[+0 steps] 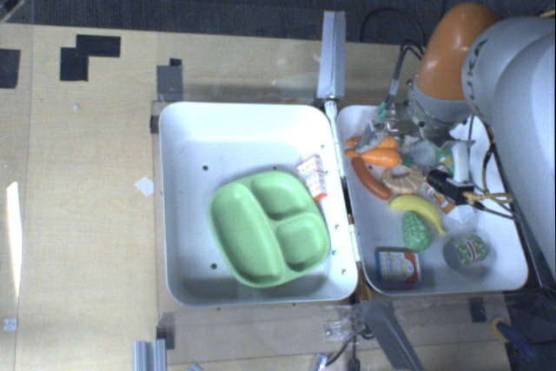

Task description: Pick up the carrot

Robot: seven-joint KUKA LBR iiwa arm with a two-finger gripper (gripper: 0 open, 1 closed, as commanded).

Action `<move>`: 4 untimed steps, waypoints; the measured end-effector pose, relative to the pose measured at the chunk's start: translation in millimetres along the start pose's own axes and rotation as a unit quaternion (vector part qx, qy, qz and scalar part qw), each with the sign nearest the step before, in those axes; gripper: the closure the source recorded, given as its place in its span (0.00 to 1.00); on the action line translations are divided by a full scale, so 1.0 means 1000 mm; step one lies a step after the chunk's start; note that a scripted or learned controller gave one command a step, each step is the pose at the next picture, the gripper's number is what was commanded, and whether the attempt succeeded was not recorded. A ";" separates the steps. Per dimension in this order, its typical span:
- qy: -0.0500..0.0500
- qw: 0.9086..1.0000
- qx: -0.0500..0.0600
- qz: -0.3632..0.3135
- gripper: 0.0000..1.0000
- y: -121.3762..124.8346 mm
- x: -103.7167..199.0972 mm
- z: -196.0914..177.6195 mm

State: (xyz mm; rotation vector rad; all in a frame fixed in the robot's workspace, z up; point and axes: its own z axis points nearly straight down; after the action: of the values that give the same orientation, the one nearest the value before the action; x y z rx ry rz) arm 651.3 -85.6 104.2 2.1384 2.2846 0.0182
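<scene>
while the claw (388,137), grip unclear, overhangs the carrot (380,157), a green plate (269,226) fills the left bin (178,187).

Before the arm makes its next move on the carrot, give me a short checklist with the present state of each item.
1. Carrot in view, in the right bin: ok.
2. Gripper positioned at the carrot, just above it in the picture: ok.
3. Carrot seen between the fingers: cannot tell.
4. Carrot free of neighbours: not ok; a red sausage-like piece and other toy food crowd it.
5. Banana and green fruit away from the carrot: ok.
6. Left bin holds a green divided plate, away from the pick: ok.
</scene>
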 end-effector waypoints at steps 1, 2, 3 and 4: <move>-0.001 1.000 0.001 -0.002 1.00 0.000 -0.001 -0.011; 0.000 1.000 -0.003 -0.003 0.00 0.002 0.001 -0.013; -0.001 0.996 0.005 0.084 0.00 -0.020 -0.057 0.016; 0.000 0.997 0.001 0.081 1.00 -0.017 -0.055 0.002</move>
State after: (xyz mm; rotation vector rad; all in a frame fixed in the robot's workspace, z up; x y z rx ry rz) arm 638.3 -141.4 101.6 2.3166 2.1052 0.0176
